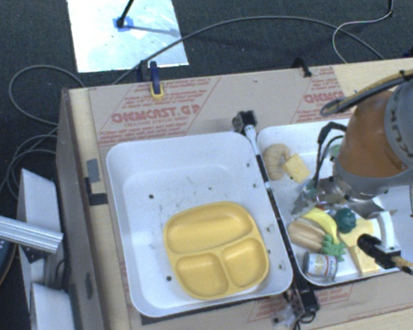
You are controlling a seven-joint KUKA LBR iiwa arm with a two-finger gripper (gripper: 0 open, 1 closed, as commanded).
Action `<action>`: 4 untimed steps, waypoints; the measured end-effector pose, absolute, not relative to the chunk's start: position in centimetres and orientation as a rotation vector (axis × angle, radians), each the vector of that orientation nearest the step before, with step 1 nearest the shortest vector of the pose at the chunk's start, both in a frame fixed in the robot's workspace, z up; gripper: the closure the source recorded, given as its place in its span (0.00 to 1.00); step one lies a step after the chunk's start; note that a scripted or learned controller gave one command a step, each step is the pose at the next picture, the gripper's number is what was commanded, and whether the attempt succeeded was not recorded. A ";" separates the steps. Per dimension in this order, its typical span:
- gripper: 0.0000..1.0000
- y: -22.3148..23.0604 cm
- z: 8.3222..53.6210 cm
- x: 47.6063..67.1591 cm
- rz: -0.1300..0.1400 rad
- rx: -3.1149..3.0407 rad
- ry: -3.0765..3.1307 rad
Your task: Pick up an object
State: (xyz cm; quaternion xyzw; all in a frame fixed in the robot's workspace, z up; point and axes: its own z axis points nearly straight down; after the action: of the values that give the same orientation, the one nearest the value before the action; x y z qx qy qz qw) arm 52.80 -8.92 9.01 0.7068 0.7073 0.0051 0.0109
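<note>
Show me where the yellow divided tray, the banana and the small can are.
yellow divided tray (216, 248), camera view, centre ridge between its compartments.
banana (318, 223), camera view, middle of its curved body.
small can (319, 265), camera view, its top face.

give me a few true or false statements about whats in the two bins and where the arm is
1. The yellow divided tray lies in the left bin. True.
2. The arm hangs over the left bin. False: it is over the right bin, reaching in from the right.
3. A banana lies in the right bin. True.
4. The yellow divided tray has four compartments. False: it has three, one long and two smaller.
5. The metal can sits at the far end of the right bin. False: it sits at the near end, by the bin's front edge.
</note>
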 end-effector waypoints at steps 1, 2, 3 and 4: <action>1.00 -9.1 10.1 52.9 0.016 2.203 2.203; 0.00 -9.1 10.1 52.9 0.016 2.203 2.203; 0.00 -15.3 8.4 48.6 -0.002 2.222 2.220; 1.00 -15.2 9.5 48.7 0.004 2.219 2.222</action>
State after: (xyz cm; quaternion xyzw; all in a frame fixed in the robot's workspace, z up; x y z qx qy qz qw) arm 48.75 -15.17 9.53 0.7068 0.7074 0.0011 0.0007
